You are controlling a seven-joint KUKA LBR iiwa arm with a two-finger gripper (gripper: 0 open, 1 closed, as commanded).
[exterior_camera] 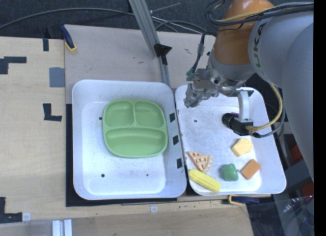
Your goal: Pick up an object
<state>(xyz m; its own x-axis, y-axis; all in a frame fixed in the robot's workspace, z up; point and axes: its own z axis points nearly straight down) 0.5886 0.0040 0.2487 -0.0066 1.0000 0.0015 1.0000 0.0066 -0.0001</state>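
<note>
My gripper (pixel 192 99) hangs over the far left corner of the right bin (pixel 204 128), with nothing seen between its fingers. Toy foods lie at that bin's near end, well away from the gripper: a pizza slice (pixel 199 160), a yellow corn cob (pixel 205 180), a green piece (pixel 229 172), an orange block (pixel 250 169) and a yellow cheese wedge (pixel 242 146). The grey arm with its orange band (pixel 244 11) covers the bin's far right part.
The left bin (pixel 86 179) holds a green divided plate (pixel 135 128). A slanted metal pole (pixel 145 21) stands behind the bins. A black cable fitting (pixel 235 123) hangs from the wrist over the right bin.
</note>
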